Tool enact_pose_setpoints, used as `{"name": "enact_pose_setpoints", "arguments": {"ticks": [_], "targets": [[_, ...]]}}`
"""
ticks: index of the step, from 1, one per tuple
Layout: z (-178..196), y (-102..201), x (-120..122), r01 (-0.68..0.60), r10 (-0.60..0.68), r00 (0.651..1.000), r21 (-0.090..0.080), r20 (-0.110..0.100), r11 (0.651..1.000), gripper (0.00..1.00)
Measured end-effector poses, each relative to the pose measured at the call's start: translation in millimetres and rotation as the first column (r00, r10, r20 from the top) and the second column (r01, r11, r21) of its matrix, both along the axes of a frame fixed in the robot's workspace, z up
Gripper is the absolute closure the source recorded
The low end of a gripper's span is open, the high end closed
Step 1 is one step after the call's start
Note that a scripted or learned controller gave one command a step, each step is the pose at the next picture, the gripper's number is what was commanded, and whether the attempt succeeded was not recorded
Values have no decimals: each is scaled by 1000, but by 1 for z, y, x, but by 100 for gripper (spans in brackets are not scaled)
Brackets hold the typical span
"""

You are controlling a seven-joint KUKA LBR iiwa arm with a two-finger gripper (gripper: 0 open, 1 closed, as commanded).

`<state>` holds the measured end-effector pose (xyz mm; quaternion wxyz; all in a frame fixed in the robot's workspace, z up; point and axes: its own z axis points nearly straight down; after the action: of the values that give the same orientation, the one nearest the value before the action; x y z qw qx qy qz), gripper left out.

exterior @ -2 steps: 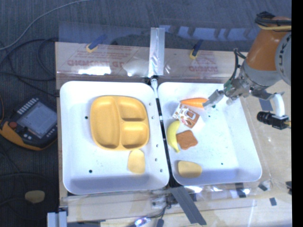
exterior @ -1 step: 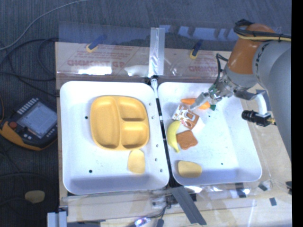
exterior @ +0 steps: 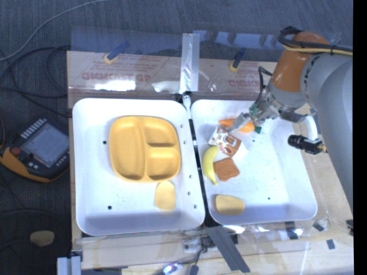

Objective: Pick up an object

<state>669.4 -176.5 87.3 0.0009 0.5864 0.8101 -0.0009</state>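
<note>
My gripper [exterior: 251, 119] hangs low over the back of the right bin [exterior: 287, 182], coming down from the orange-banded wrist [exterior: 292, 67]. Its tip is right at an orange carrot-like piece [exterior: 236, 124]; whether they touch is unclear. Just in front of that lies a white and orange packet [exterior: 225, 142]. A yellow banana [exterior: 210, 165] and a brown slice of toast [exterior: 227, 169] lie side by side near the bin's left wall. A pale yellow lump [exterior: 229, 204] rests at the front of the bin.
The left bin [exterior: 92, 171] holds a yellow divided tray [exterior: 144, 148] and a small pale yellow piece [exterior: 165, 196]. A central rim [exterior: 195, 153] divides the bins. A black fitting [exterior: 304, 143] sticks out from the arm over the right bin's right side.
</note>
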Motion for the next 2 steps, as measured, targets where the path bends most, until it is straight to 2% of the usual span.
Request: {"name": "enact_pose_setpoints", "arguments": {"ticks": [1,2], "targets": [[1,18,-24,24,-24,1000,-3,6,1000,0],[11,17,-23,24,-24,1000,-3,8,1000,100]]}}
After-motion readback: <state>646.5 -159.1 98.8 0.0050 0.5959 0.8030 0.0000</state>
